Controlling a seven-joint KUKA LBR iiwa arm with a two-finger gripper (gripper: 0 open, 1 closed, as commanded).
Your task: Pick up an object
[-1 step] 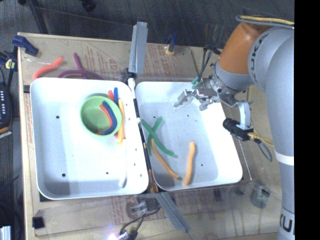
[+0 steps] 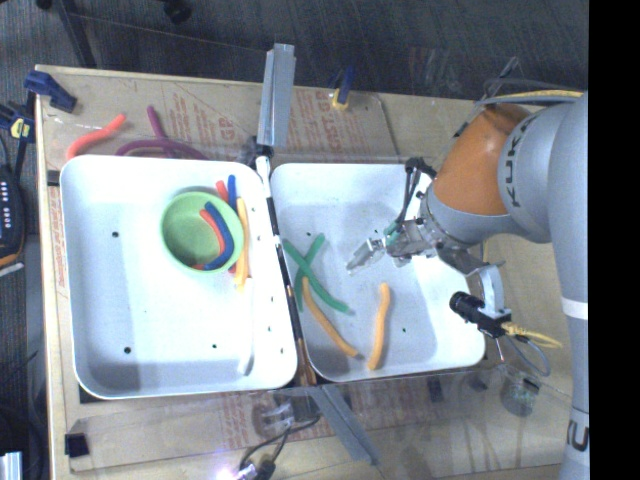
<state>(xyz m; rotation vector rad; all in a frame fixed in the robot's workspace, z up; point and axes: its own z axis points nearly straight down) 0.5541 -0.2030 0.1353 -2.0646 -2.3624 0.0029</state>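
1. Claw hovering over the upper middle of the right bin, metal fingers slender and shiny, parted in a narrow V with nothing between them.
2. Behind it, to the right: grey arm with a smooth, rounded orange band above the wrist, plus thin dark cables.
3. Below the claw and slightly right, well apart from the fingertips: orange strip, soft-looking, gently curved, lying flat on the bin floor.
4. Left of the claw and a little lower: two green strips, crossed like an X, rubbery in look.
5. Below-left of the claw: a longer yellow-orange strip, running diagonally, its upper end under or against the green ones.
6. Far left of the claw, in the left bin: round green bowl, matte, ringed with bent red, blue and yellow strips at its right rim.
7. Both bins smooth white plastic, shallow, with rounded corners, seated side by side on a pale wooden table.
8. Up and far left of the claw, on the table beyond the left bin: a purple cord-like loop and a reddish-orange strip.
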